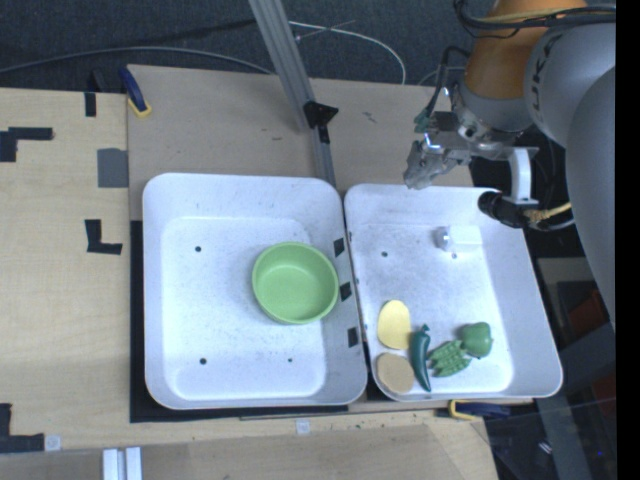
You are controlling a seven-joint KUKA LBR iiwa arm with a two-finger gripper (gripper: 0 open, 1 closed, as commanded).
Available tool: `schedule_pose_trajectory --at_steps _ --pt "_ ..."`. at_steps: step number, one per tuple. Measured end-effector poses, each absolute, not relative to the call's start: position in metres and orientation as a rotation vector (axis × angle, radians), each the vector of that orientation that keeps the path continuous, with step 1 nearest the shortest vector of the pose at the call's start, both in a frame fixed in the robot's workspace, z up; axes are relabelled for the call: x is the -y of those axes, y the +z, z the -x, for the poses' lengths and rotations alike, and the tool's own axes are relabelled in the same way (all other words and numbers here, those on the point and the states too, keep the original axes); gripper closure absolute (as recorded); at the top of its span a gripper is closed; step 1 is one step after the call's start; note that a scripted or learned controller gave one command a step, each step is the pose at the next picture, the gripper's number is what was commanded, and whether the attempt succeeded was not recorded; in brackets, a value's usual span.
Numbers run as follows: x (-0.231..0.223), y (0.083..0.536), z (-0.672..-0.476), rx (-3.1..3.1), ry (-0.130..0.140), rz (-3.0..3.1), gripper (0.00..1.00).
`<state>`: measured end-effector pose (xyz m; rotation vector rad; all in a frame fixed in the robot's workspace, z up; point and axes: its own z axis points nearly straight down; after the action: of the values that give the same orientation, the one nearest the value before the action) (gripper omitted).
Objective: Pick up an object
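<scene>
Hovering above far rim of right bin (520, 298), gripper (420, 171) carries nothing; finger state cannot be told. Right bin holds yellow piece (394, 322), tan piece (394, 372), dark green pepper (419, 354), green toy vegetables (463, 348), clustered at near edge, well apart from gripper. Left bin (180, 268) holds green bowl (294, 283). Metal pole (290, 68) stands behind bins on surface (60, 298).

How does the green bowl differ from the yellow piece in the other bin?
The green bowl is round and hollow; the yellow piece is a flat oval. The bowl is much larger. The bowl sits alone in the left bin; the yellow piece lies among other items in the right bin. Both lie untouched.
</scene>
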<state>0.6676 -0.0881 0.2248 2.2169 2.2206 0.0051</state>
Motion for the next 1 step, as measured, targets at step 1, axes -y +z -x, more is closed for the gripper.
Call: schedule_pose_trajectory --at_steps 1 --pt "0.0876 0.2568 -0.6683 -2.222 0.003 -2.218 1.00"
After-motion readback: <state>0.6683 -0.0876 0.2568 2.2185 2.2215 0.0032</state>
